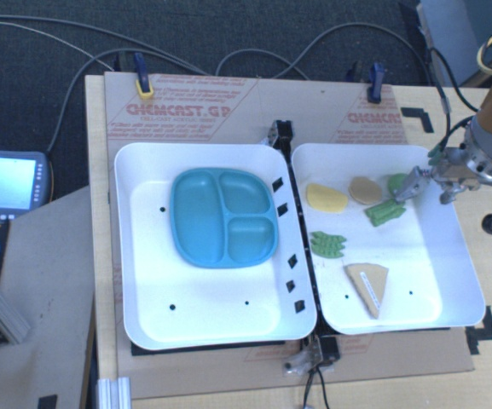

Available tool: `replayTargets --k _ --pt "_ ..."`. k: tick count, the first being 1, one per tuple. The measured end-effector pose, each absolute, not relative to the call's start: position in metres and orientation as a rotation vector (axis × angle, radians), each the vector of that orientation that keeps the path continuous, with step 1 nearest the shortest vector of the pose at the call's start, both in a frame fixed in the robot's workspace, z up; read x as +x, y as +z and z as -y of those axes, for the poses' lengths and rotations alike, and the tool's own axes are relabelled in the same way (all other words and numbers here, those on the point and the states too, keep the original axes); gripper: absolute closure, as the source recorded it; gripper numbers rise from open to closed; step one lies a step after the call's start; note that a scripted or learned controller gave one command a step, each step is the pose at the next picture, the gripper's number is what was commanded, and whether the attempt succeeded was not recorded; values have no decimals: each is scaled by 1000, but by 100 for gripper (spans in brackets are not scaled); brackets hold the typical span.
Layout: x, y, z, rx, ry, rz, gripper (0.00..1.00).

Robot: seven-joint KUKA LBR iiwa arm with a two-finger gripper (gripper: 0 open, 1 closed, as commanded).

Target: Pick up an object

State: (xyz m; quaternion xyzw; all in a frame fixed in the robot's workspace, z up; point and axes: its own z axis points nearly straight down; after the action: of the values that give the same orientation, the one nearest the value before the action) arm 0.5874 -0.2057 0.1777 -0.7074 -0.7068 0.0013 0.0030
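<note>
The right bin [450, 262] holds several small objects. A yellow lump [326, 198] and a tan round piece [366, 190] lie at its far left. A green block [385, 213] lies beside them, with a smaller green piece [397, 181] just behind it. A green leafy item [328, 244] and a tan wedge [368, 286] lie nearer the front. My gripper [427, 191] hovers over the bin's far right part, open, with nothing between its fingers. Its left finger [409, 186] is close to the small green piece.
The left bin [143, 296] holds a blue divided plate [225, 218]. A black divider [292, 228] with clips runs between the bins. Clamps and cables lie along the bench's far edge. A screen device [7, 181] sits off the bench at the left.
</note>
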Motion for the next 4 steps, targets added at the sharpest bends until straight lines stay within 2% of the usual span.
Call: replayTargets --k 1,2,3,4 --pt "579 131 206 -2218 4 2216 0" --pt "579 84 205 -2218 1 2219 0" --pt "580 97 206 -2221 -2 2221 100" --pt "584 147 215 -2226 -4 2226 100"
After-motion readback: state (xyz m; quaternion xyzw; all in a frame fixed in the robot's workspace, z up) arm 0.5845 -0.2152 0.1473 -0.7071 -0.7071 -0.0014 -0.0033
